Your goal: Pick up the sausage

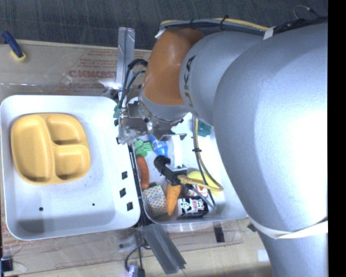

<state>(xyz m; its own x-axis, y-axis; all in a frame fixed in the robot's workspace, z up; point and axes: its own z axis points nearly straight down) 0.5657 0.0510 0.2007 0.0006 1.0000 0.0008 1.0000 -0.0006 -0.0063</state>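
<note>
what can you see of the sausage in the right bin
The sausage is a small reddish-orange link, smooth and glossy like toy plastic, with rounded ends. It lies flat and lengthwise along the left wall of the right bin, running toward the camera. Its far end sits by a green item, its near end by a checkered piece. The gripper hangs just beyond it; nothing is seen gripping it.

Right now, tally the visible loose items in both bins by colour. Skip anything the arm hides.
Yellow: 2, divided tray, banana
Orange/red: 2, sausage, carrot
Green: 1, green item
Blue: 1, blue item
Black-and-white: 1, patterned item
Tan: 1, waffle-textured item
Total: 8
</note>
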